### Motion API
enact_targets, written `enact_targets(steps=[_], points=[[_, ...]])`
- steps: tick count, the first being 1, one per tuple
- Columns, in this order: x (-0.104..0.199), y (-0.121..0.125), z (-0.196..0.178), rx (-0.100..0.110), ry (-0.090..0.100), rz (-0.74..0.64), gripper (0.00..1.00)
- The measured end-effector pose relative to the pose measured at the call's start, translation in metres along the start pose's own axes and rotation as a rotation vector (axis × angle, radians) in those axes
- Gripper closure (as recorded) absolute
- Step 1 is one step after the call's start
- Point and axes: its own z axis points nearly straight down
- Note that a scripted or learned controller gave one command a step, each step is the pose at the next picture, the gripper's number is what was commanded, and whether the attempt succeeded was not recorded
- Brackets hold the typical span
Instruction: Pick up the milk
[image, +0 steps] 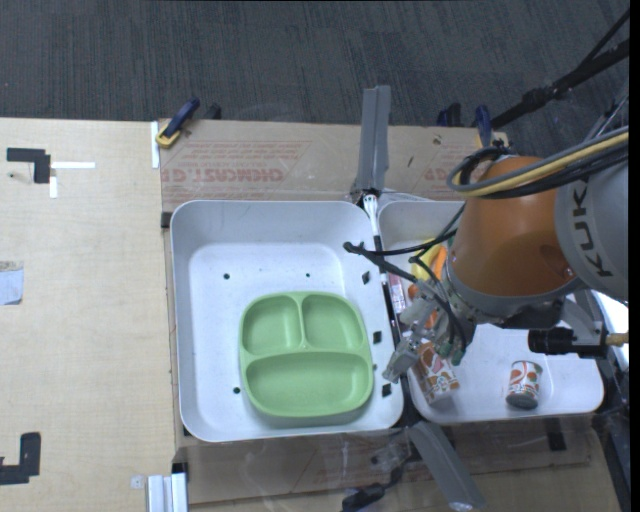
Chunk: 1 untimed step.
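On your left, the pale green plastic plate w/ three sections (304, 355) sits in the left white bin (200, 300). Next, the gripper (425, 345) hangs at the right white bin's (570, 400) left wall. The small white-and-orange milk carton (437, 372) lies tipped just under it, long side slanting down-right. Grip state: can't tell. The small can w/ orange print (523, 385) is further right. The arm comes in from the right, orange band (505, 245) over the wrist

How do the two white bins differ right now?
The left white bin holds a green three-compartment plate; the right white bin holds a small can and a carton. The left bin lies in open view; the arm covers much of the right bin. Both are shallow and white.
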Motion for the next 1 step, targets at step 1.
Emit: enact_targets(steps=[1], points=[[-0.0378, -0.0637, -0.0006, -0.001, -0.003, -0.003, 0.0]])
